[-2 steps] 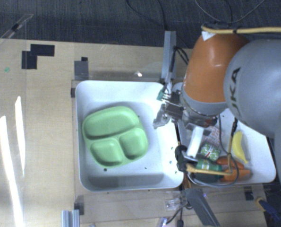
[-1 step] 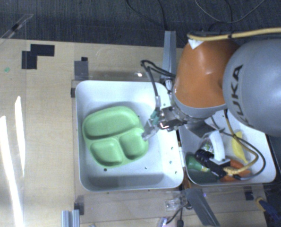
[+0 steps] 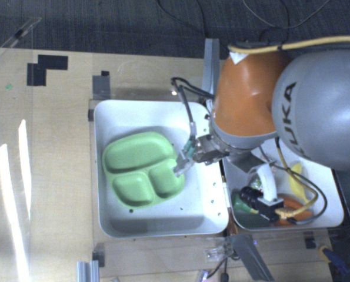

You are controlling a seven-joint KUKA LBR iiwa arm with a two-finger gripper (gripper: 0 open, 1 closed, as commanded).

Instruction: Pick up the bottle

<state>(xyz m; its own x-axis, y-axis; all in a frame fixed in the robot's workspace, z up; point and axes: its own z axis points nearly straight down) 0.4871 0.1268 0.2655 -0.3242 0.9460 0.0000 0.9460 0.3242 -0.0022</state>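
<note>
Two-finger gripper (image 3: 183,159) at 3 o'clock rim of green divided plastic tray (image 3: 142,168) (left white bin (image 3: 157,227)); grip state unreadable — bottle unidentified; confirm target before descending.

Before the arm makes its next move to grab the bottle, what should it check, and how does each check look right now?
1. Bottle located: cannot tell; the jumble in the right bin sits partly under the arm.
2. Gripper over the bottle's bin: not ok; it hangs over the left bin.
3. Gripper clear of the green divided tray: not ok; its tip sits at the tray's right edge.
4. Fingers ready to close: cannot tell.
5. Cables free of the right bin's items: cannot tell; they loop across them.
</note>
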